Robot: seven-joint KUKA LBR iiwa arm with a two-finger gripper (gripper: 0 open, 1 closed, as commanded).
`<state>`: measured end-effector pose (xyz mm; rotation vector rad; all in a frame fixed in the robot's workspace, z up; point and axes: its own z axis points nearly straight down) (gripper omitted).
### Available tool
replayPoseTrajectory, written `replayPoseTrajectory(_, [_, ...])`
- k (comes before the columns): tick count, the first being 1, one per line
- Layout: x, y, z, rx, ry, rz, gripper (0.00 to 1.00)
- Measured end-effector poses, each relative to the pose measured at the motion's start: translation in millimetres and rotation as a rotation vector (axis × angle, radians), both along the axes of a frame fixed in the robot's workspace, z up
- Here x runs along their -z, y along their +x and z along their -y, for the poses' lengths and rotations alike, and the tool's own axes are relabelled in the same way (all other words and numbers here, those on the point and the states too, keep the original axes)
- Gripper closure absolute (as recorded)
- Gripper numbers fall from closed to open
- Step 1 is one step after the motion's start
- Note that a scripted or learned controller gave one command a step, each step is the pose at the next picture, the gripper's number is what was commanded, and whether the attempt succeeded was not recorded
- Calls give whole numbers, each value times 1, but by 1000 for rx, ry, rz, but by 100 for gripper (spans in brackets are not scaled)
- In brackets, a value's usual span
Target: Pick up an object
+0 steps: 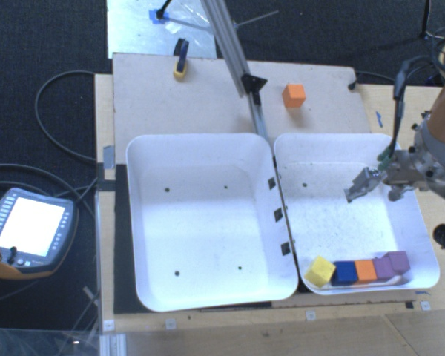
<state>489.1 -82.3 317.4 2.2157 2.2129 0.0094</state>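
A row of blocks, yellow block point(320, 271), blue block point(345, 272), orange block point(366, 270) and purple block point(394, 263), is seen along the right bin's point(334, 158) near wall; the claw point(365, 185) is poised above that bin, nothing gripped, its spread cannot be told

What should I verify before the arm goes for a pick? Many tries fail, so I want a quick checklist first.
1. Blocks in reach: ok, a yellow block, blue block, orange block and purple blocks line the right bin's near wall.
2. Gripper above them: not ok, it hovers mid-bin.
3. Nothing held: ok.
4. Blocks spaced apart: not ok, they touch.
5. Finger opening: cannot tell.
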Motion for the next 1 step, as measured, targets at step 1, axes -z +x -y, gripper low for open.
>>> replayPoseTrajectory(1, [28, -4, 19, 0, 2, -10, 0])
